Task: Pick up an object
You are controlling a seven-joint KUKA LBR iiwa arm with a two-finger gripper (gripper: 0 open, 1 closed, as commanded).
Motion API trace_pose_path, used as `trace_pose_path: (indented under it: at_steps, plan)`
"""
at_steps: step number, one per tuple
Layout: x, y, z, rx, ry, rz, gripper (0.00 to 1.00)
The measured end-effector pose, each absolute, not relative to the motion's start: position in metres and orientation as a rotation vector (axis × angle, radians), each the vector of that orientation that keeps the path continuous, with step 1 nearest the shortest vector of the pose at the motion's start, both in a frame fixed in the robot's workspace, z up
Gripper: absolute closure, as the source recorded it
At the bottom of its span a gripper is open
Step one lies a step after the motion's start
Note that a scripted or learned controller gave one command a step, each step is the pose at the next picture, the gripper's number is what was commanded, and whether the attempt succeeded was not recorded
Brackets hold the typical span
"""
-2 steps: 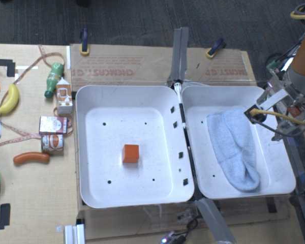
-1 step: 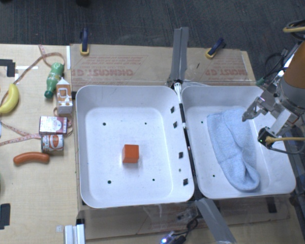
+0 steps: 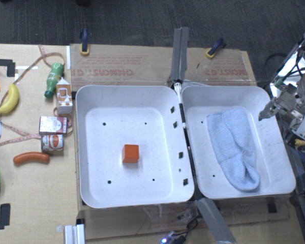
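The pincer point(image 3: 267, 113) hovers at the outer edge of the right bin point(image 3: 274, 151), carrying nothing; it is small and partly lost against the arm's hardware, so whether its fingers are spread or pressed together cannot be told. The step in hand looks like the approach, with no grasp yet made. Just inward of the pincer, a pale blue towel point(image 3: 234, 149) lies rumpled on the bin floor, its long axis running along the bin from the far end, level with the pincer, towards the camera, where a thicker folded end bunches; it is the closest candidate. Taking it would call for a short move inward and a descent onto a raised fold, since flat cloth gives the fingers little to bite. Well beyond it, across the divider, an orange block point(image 3: 130, 153) sits alone near the middle of the left bin point(image 3: 91, 136); roughly cubic, it has no marked long axis, and its faces stand about square to the bin walls. Reaching it would mean crossing the whole right bin. Farthest from the pincer, on the counter point(image 3: 30, 197), lie a banana point(image 3: 7, 99), a green bottle point(image 3: 53, 78) and a sausage point(image 3: 31, 158).
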State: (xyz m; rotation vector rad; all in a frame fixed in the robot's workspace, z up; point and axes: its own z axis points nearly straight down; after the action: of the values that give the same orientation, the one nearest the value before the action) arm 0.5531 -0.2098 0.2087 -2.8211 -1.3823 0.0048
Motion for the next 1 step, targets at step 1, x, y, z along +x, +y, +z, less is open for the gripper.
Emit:
trace_pose_path:
  at_steps: [1]
  plan:
    - [0.5591,-0.1859,0.2592,-3.019,-0.863,0.005,0.00]
